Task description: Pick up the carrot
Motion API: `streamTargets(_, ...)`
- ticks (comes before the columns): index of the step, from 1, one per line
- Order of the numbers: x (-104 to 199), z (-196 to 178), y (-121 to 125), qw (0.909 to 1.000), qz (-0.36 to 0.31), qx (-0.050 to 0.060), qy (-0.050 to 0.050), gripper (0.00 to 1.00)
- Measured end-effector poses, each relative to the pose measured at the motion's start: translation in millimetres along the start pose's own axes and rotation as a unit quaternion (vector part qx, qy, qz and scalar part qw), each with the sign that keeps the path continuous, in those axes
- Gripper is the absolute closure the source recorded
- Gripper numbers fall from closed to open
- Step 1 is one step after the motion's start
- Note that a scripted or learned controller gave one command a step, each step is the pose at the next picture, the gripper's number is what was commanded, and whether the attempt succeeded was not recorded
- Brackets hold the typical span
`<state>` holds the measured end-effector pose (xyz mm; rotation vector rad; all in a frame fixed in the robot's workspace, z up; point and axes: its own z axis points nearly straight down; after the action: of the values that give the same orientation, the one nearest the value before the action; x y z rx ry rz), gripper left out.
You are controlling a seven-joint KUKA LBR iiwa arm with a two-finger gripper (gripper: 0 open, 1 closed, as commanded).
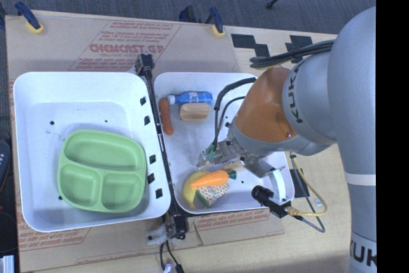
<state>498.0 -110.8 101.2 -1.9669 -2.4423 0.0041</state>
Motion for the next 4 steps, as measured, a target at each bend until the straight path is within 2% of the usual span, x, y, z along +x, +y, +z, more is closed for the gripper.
streamTargets(1,0.1,-9.9,0.5,1.0,-0.002,0.0,0.0,1.0)
streamTargets(2,-22.1,9.6,-26.9,0.9916,-0.129,-0.001,-0.001,1.0)
streamTargets(3,-22.0,-0.4,-26.2,0.9913,-0.132,-0.001,0.0,1.0)
streamTargets(4,30.1,-90.2,-16.0,0.9962,0.087,-0.002,0.0,1.0)
